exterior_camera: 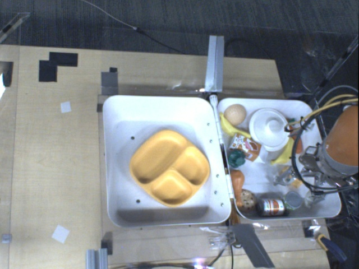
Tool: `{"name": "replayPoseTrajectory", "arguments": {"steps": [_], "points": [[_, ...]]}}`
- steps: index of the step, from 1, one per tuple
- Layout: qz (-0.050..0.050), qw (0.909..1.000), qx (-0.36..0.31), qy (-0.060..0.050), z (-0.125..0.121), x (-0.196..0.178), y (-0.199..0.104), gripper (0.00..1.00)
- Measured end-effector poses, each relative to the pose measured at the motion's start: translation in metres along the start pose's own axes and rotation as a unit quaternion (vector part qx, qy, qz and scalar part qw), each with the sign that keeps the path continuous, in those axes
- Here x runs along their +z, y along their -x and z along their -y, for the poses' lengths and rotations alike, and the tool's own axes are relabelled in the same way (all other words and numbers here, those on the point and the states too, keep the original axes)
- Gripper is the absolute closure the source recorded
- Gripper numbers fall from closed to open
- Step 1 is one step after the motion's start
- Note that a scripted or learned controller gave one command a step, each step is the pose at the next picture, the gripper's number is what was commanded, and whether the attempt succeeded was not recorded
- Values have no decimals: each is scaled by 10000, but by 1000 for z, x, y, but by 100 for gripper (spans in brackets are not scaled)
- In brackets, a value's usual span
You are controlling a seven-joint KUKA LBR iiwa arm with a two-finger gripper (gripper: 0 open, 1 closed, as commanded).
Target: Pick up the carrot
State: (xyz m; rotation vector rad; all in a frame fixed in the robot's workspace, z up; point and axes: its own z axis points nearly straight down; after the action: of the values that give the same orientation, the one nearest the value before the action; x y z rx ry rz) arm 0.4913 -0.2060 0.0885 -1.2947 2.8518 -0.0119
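Two shallow white bins are being shown side by side on a pale wooden bench (50,167), the left bin (120,150) near the middle of the frame and the right bin (325,206) toward the right edge. A yellow three-compartment plastic plate (170,166) is being held by the left bin, roughly at its centre. The small orange tapered carrot (238,180) is lying in the right bin against its left wall, in the lower left part of that bin, just below a dark green rounded object (235,158) and just above a brown speckled round item (245,197). A tan egg-shaped object (235,115), a yellow banana (229,129), a white round lidded cup (268,127) and a small tin can lying on its side (273,207) are also being held by that bin. The grey arm with its orange band (343,140) is being seen at the right edge of the frame, and its gripper (291,178) is hanging over the right part of the right bin, near the cup and can. Whether the gripper is apart or together cannot be told, since it is being masked by cables and clutter. The carrot is lying well to the left of the gripper, apart from it and untouched.
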Motion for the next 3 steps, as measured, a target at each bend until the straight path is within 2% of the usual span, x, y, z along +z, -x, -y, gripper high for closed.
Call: {"name": "replayPoseTrajectory", "arguments": {"steps": [1, 2, 3], "points": [[-8, 9876, 1568, 4, 12, 0, 9, 0], [2, 9066, 4221, 3, 28, 0, 26, 0], [7, 8126, 5829, 0, 0, 0, 59, 0]]}}
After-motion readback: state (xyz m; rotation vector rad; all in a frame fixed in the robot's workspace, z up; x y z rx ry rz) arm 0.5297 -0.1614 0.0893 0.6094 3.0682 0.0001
